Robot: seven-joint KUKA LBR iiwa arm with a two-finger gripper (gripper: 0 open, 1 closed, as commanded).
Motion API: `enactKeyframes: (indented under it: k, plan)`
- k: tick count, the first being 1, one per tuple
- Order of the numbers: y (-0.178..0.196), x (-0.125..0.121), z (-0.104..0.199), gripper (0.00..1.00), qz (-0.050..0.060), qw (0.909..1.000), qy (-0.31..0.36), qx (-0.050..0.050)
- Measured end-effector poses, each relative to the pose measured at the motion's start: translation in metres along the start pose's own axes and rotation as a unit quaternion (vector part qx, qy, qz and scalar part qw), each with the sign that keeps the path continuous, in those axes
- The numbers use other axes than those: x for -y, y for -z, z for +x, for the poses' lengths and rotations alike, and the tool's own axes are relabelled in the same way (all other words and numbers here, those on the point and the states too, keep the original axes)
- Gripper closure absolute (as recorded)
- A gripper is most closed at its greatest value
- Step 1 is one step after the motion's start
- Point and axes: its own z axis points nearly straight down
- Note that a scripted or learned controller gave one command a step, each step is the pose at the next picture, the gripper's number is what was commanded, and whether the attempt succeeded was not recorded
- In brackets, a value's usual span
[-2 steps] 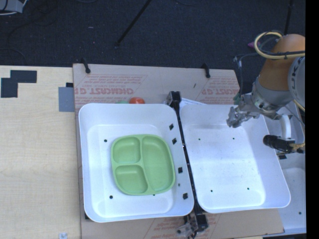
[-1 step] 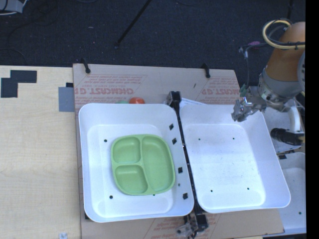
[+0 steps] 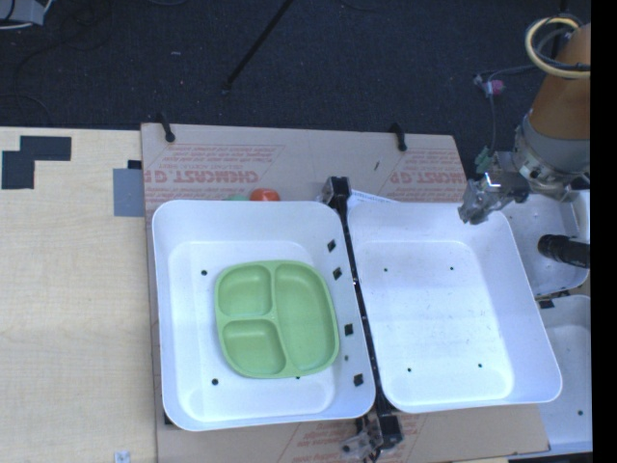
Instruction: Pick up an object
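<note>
surface [image 3: 67, 297]: room all round both bins | left bin [image 3: 183, 258]: your green divided plate [image 3: 277, 317] lies flat mid-floor, walls near | plate: looks light, stiff, slick plastic; pinch its raised rim or a divider | gripper [image 3: 479, 201]: over right bin's [image 3: 443, 316] far corner, state I cannot tell

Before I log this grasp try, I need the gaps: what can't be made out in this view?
- Gripper, camera view: small and blurred over the right bin's far corner, so its state is unreadable.
- Orange object behind the left bin: that bin's far rim hides its lower part; identity unclear.
- Green divided plate: fully visible, untouched.
</note>
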Motion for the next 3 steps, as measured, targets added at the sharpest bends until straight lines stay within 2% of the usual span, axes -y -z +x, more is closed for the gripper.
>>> enactKeyframes:
  k: [3]
  plan:
    - [-0.001, 0.030, 0.151, 1.00, 0.003, 1.0000, 0.002, -0.002]
